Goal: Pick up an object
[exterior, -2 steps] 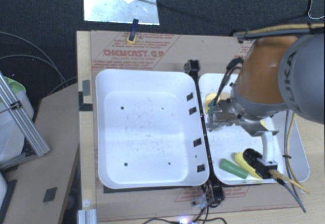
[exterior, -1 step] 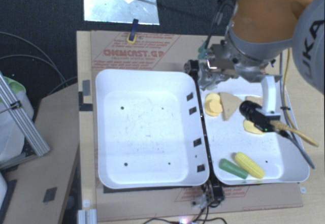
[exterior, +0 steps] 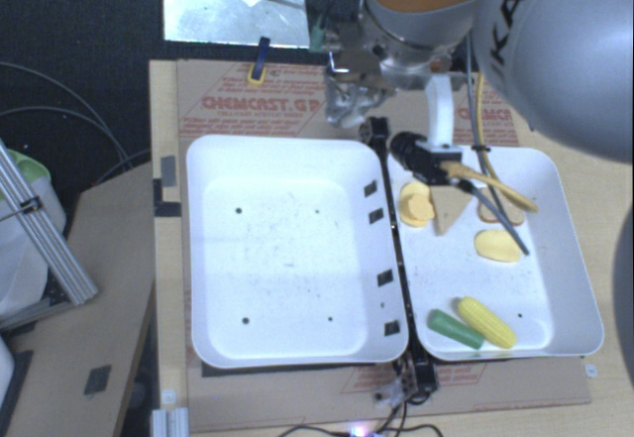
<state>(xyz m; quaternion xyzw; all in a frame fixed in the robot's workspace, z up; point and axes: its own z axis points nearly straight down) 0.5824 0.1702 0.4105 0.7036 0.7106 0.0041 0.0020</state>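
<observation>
- Nothing looks picked up so far: every candidate object lies on the floor of the right bin (exterior: pixel 580 321), and the whole grasp appears to be ahead.
- Near the front of that bin, a yellow corn cob (exterior: pixel 486 321) lies at a slant, touching a green cylinder (exterior: pixel 454 328) on its left; both sit well apart from the other items and look like the easiest pick.
- Further back, a pale yellow oval piece (exterior: pixel 497 246) lies in the middle of the bin, and a yellow rounded piece (exterior: pixel 417 205) sits close to the dividing wall.
- At the far end, a black-handled utensil (exterior: pixel 421 156) lies in a heap with a wooden stick (exterior: pixel 500 188) and a grey rod (exterior: pixel 500 217) that cross one another; that tangle would be awkward to grasp cleanly.
- The tool (exterior: pixel 349 103) hangs above the far edge of the bins, near the divider, not over any object; whether it is open or closed I cannot tell.
- The arm's large grey body (exterior: pixel 555 29) hides the far right corner of the scene.
- The left bin (exterior: pixel 213 227) sits beside the right one on the counter (exterior: pixel 248 93), whose cardboard sheet bears red lettering.
- A small blue and yellow clip (exterior: pixel 260 62) rests on the far part of the counter.
</observation>
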